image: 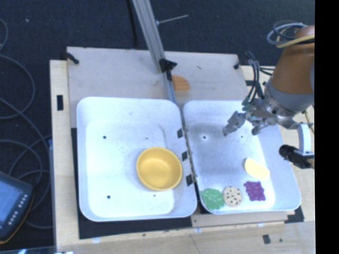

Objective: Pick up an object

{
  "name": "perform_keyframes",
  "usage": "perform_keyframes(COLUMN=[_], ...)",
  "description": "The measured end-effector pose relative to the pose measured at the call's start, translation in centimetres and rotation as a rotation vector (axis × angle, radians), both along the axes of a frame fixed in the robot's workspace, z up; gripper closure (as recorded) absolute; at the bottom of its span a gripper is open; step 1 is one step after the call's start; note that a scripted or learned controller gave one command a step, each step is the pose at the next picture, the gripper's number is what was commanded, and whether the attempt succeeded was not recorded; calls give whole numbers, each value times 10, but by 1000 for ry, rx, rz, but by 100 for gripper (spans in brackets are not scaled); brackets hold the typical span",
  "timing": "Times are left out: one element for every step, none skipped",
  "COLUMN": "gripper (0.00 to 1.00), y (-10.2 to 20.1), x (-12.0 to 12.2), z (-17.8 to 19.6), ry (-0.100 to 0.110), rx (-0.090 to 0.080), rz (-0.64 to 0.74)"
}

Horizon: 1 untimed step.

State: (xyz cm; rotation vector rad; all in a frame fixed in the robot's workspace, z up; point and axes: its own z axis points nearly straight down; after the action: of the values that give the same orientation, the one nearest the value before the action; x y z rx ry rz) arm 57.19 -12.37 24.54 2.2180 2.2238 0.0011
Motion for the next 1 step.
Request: perform_keyframes(gripper=[0], y=[0], x=[0], z=[0], ry=[-1], rx=[0], rz=[-1])
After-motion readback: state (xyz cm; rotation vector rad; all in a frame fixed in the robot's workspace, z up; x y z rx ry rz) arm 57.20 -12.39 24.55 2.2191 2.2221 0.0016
